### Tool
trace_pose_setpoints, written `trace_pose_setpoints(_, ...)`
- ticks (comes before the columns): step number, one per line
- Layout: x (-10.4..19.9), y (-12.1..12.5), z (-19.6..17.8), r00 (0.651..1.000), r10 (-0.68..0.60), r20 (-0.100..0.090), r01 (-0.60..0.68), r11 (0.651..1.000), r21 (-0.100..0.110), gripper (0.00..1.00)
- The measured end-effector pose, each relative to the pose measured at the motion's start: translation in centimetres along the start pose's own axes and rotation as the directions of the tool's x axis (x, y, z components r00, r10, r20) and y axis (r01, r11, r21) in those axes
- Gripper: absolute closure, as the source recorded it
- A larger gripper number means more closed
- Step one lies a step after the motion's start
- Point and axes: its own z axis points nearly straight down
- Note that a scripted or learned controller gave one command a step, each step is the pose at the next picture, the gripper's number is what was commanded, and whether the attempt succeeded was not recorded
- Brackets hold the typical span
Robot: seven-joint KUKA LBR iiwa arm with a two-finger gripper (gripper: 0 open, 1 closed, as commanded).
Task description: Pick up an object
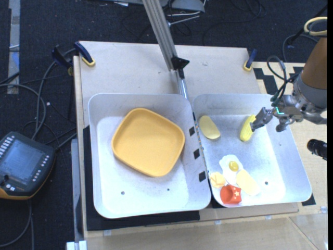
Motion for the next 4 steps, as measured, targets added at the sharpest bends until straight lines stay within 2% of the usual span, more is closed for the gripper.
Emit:
trace_pose_setpoints(1, 0.0, 0.0, 0.0, 1.0, 0.0, 0.0, 0.0, 1.0, 0.0, 0.0)
trace_pose_setpoints(4, -1.0, -0.9, 14.5, 1.0, 0.0, -0.001, 0.0, 1.0, 0.003, 0.0)
